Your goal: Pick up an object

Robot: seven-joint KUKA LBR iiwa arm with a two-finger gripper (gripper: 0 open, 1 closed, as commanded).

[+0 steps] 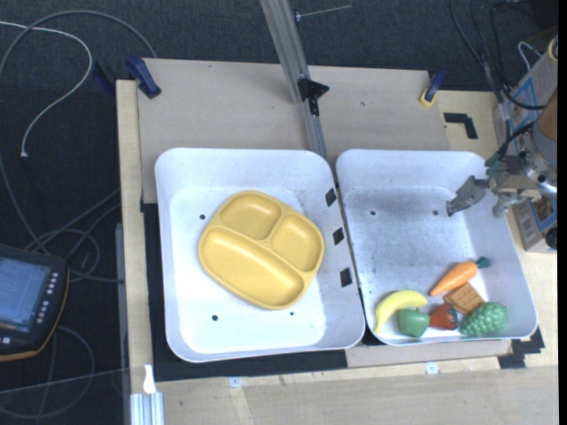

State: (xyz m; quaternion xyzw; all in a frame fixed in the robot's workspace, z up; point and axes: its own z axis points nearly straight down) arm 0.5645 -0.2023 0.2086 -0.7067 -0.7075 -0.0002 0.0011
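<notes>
Toy foods crowd the near right corner of the right bin (390,237): an orange carrot (456,277), a yellow banana (396,305), a green apple (412,323), a small red piece (442,317), a brown block (464,298) and a bumpy green bunch (484,320). My gripper (479,205) hangs over the bin's far right side, well behind the carrot. Its fingers are spread open and hold nothing.
The left bin (182,237) holds a yellow divided plate (261,249). A metal post (288,38) rises behind the gap between the bins. Cables and equipment stand at the bench's right edge. A tablet (22,299) lies off the bench at left.
</notes>
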